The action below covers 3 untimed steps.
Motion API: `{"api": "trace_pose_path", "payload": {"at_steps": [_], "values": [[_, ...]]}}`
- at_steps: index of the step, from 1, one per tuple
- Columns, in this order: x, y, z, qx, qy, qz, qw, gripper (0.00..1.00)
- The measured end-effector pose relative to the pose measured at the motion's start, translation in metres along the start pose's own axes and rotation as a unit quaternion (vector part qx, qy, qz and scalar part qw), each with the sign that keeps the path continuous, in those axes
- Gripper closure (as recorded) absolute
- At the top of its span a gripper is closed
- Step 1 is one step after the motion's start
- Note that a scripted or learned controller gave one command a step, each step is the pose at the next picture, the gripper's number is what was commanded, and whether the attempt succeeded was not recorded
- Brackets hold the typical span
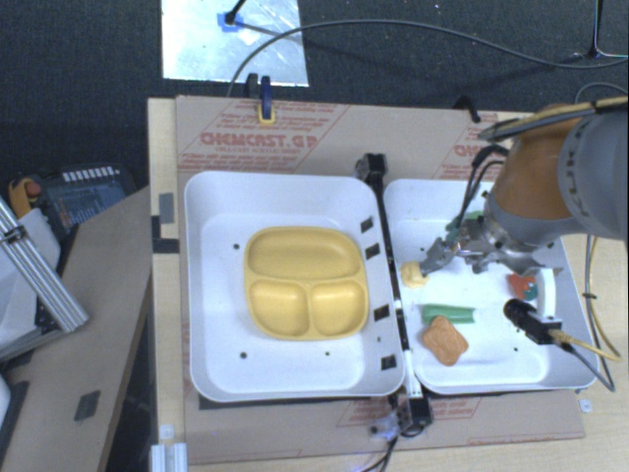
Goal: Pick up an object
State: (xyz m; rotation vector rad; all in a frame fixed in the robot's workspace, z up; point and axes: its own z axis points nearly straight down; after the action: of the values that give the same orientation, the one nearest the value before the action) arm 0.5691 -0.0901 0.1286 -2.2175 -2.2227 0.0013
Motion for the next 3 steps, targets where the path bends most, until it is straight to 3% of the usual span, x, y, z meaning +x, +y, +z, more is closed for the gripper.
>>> {"api": "trace_pose_path", "payload": {"at_steps": [1, 2, 3], "values": [[0.000, 0.002, 0.042, -0.002, 0.001, 0.001, 1.0000, 0.00], [0.001, 0.005, 0.028, -0.007, 0.001, 0.000, 1.0000, 1.00], [-0.002, 0.010, -0.017, -0.004, -0.001, -0.001, 1.0000, 1.00]]}}
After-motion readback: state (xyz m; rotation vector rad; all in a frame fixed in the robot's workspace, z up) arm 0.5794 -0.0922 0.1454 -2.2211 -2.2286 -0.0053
